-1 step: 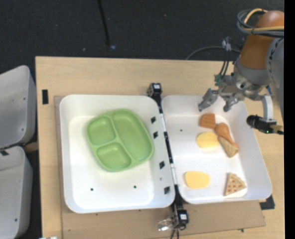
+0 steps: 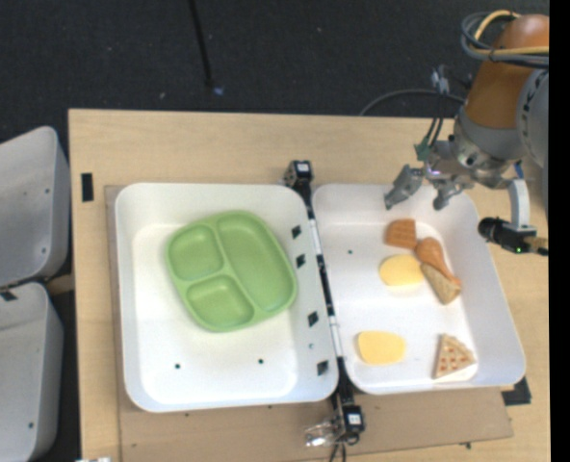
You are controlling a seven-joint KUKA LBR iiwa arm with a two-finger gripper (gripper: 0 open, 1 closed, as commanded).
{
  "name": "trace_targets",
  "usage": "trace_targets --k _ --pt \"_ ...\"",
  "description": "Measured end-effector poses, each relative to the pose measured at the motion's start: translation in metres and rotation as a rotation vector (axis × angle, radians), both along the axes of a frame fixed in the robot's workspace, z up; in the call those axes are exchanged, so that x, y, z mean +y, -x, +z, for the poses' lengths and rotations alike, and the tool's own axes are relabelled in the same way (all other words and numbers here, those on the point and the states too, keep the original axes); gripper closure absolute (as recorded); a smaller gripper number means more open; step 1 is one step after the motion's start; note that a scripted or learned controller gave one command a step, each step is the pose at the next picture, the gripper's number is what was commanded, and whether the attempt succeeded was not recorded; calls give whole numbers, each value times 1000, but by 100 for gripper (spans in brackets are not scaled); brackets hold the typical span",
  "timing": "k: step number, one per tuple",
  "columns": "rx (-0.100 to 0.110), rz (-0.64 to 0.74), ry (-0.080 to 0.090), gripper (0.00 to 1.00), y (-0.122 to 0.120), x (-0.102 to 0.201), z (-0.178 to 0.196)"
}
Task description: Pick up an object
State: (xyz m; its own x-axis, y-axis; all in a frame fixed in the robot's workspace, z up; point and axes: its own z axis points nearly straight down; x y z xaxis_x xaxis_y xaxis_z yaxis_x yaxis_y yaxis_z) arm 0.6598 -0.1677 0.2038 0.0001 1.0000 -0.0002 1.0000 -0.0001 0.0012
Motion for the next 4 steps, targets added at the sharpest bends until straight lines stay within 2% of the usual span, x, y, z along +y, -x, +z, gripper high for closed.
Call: trace_targets --k 1,2,3,4 --pt "5 0 2 0 -3 -4 -62" --pt "-6 1 6 0 -5 -7 -99" --pt "-17 2 9 100 -8 -8 -82" --pt "-6 3 2 100 -20 -8 -25"
